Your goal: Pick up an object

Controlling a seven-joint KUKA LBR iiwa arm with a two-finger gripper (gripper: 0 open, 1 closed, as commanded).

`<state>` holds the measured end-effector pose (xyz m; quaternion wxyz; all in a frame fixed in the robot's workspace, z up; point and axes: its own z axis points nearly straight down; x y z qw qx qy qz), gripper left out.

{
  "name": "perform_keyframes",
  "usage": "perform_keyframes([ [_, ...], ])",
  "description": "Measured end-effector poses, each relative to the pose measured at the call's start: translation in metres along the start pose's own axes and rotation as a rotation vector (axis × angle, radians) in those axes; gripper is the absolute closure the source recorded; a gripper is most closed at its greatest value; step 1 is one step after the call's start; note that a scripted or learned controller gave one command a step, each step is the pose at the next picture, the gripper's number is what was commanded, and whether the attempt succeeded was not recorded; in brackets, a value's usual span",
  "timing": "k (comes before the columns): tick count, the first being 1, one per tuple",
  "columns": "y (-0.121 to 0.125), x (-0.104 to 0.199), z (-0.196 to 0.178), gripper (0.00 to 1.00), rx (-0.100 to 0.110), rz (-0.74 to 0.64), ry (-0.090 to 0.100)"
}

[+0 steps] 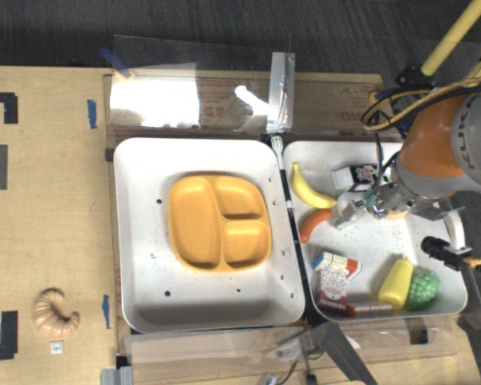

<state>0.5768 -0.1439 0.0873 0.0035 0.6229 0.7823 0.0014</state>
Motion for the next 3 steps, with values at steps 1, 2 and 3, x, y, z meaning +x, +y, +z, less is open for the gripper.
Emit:
perform_keyframes([
  [1, -0.075, -0.011, -0.033, 0.00, 0.008, 0.287, 0.004],
  [2, -0.074, 0.035, -0.047, 0.00, 0.008, 0.138, 0.005],
  [3, 0.008, 0.035, -0.002, 0.00, 0.001, 0.071, 0.001],
])
